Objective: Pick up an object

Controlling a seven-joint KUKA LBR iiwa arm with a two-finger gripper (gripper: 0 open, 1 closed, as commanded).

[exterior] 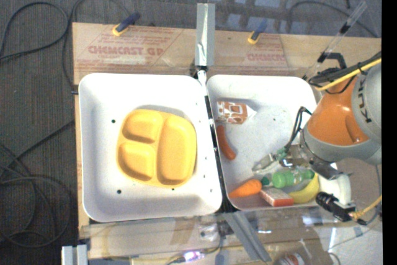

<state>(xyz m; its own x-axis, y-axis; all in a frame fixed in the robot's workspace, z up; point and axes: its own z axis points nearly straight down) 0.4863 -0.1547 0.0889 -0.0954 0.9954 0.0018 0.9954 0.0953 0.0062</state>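
The arm (344, 121) leans in from the right over the right bin (273, 87), its orange band just above the wrist. The gripper (286, 161) sits low among a cluster of things near the bin's front edge, and I cannot tell whether it has anything. Right beside it lie a green bottle (284, 180), a banana (305, 190) and a small red box (276, 197), all touching or nearly so. A carrot (245, 188) lies just left of them. Further back, a sausage (226, 143) rests along the left wall, with a patterned card (232, 112) behind it. The left bin (93, 152) holds a yellow tray (158, 146) with compartments
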